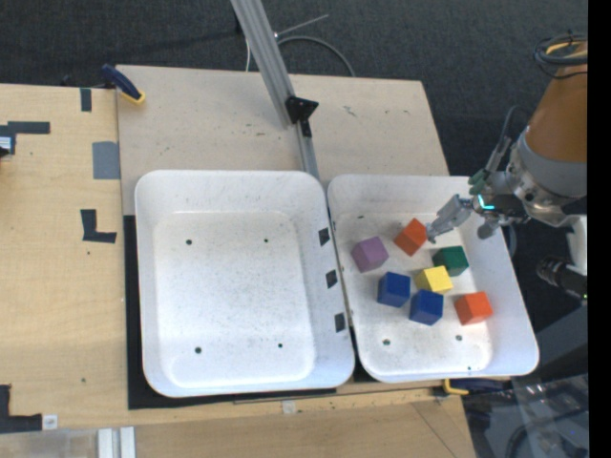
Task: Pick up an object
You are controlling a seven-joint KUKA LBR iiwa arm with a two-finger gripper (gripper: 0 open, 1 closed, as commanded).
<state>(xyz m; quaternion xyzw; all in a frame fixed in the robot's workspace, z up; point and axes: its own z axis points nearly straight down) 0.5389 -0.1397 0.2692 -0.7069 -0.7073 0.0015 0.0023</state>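
Several small blocks lie in the right bin (401, 356): an orange block (411, 237), a purple one (369, 253), two blue ones (392, 289) (426, 305), a yellow one (437, 279), a green one (451, 259) and a red-orange one (474, 307). My gripper (465, 225) hangs over the bin's upper right part, just right of the orange block and above the green one. It is open, and nothing sits between its fingers.
The left bin (229, 284) sits beside the right one, their rims touching in the middle. A slanted metal pole (272, 60) runs from the top down to the bins' shared edge. The arm's orange band (563, 122) is at the right.
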